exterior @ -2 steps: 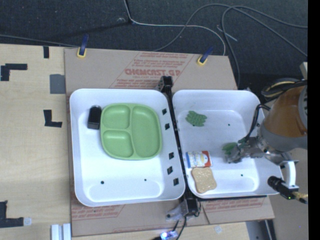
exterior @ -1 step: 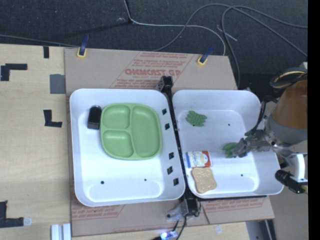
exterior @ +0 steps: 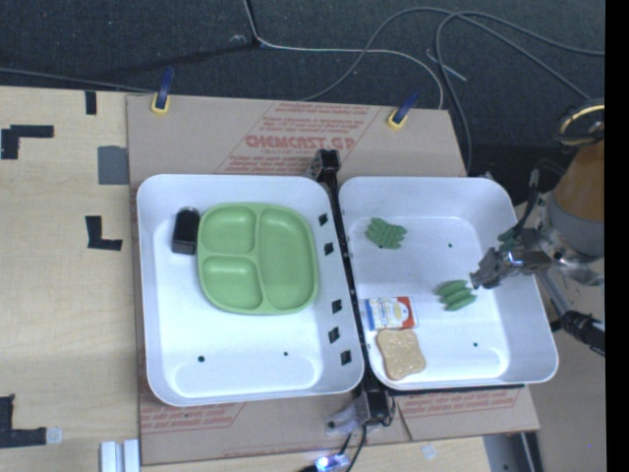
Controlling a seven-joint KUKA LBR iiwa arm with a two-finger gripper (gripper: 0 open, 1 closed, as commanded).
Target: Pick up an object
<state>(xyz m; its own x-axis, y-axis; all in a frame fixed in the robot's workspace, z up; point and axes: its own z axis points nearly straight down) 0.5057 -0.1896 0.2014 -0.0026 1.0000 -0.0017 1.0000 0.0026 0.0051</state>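
The right bin [exterior: 491, 200] holds a green leafy toy [exterior: 385, 233] near its back left, a green pod-shaped toy [exterior: 455, 295] right of its middle, a small red, white and blue packet [exterior: 390, 312] and a tan slice of toast [exterior: 401, 353] at the front left. My gripper [exterior: 488, 275] reaches in over the bin's right side and hangs just right of the green pod. Its fingers look close together, with nothing between them.
The left bin [exterior: 162, 293] holds a green divided plate [exterior: 258, 259] and a small black block [exterior: 185, 230] at the plate's left. A black divider with clips [exterior: 339, 273] runs between the bins. Cables [exterior: 393, 37] lie on the dark surface behind the bench.
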